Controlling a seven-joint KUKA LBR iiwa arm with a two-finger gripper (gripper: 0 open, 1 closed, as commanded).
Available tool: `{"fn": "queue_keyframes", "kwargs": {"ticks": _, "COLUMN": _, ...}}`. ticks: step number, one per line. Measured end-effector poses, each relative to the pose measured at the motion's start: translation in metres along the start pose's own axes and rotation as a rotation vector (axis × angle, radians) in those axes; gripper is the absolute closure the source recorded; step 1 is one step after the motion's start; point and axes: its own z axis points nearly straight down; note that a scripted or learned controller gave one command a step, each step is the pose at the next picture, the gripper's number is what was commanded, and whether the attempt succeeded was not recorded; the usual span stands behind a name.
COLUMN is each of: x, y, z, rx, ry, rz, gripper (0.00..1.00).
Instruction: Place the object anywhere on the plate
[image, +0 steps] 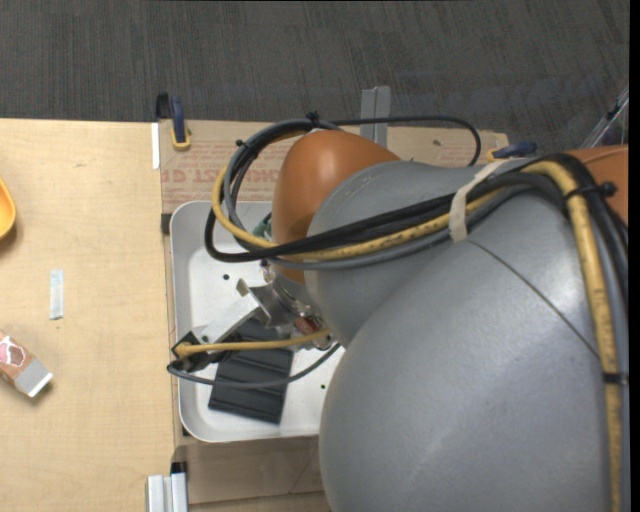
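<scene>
Pincer (247, 392): one, black, blocky, ribbed along its face, hanging low over the near part of the white bin (190, 300); whether it is wide or narrow I cannot tell, and nothing shows held in it. Wrist fitting (268, 300): one, bare grey metal, angular, just above the pincer. My arm (470, 380): smooth grey rounded shells, with one glossy orange dome (315, 180) at the wrist end. Cables: one yellow (400, 235) and several black, looped over the dome and bound with one pale strap (460, 212); a further yellow-and-black run (240, 345) crosses above the pincer. Bin: one in view, shallow, smooth white, rounded corners. Green patch (262, 228): one, small, in the bin's far part behind the cables, too hidden to name; I cannot tell if it is the task's object. Bench top (90, 200): pale wood-grain. On it, well apart from the bin: one small white strip (56, 295); one small packet (20, 365), red-and-white with a grey end, print unreadable; one orange-yellow curved rim (5, 212) cut by the left edge. Cardboard (225, 165): one brown sheet behind the bin, reddish lettering too faint to read. Clamp (178, 122): one, blue and yellow.
</scene>
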Motion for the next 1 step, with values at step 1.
{"fn": "queue_keyframes", "kwargs": {"ticks": 1, "x": 0.0, "y": 0.0002, "z": -0.0001, "rx": 0.0, "ry": 0.0, "rz": 0.0, "gripper": 0.0}}
